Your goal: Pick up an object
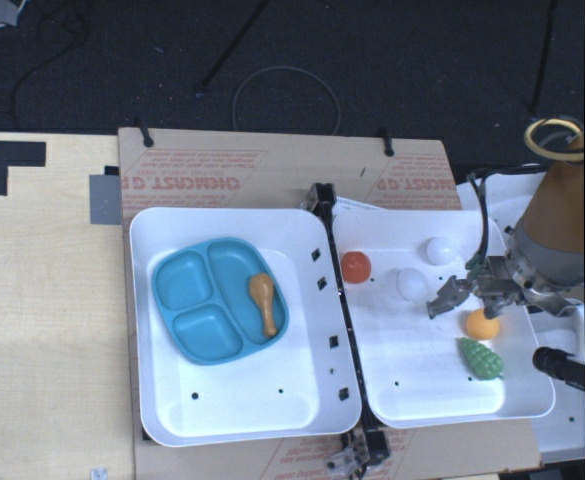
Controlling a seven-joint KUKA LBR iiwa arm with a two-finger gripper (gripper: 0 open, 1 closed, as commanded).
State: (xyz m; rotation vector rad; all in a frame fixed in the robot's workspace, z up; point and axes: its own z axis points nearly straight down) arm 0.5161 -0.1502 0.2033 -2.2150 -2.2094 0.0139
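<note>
Reaching in over the right white bin (pixel 392 388), the pincer (pixel 469 298) hangs with its dark fingers spread apart, clamped on nothing. Just below the pincer lies one orange ball (pixel 482 324), partly covered by the fingers. Just beyond that, farther below, lies one green knobbly object (pixel 483 359), its long axis slanting from upper left to lower right. Two white balls sit on the pincer's far side: one (pixel 412 284) just to its left, the other (pixel 440 250) up and to the left, near the bin's upper wall. One red ball (pixel 356 266) rests well to the left, close to the divider between the bins. Well apart from the pincer, the left white bin (pixel 222 408) holds one blue three-compartment plate (pixel 197 298). One tan drumstick-shaped toy (pixel 264 301) lies in the plate's right compartment, long axis near vertical, rounded end uppermost. Beneath both bins lies brown cardboard (pixel 272 173).
</note>
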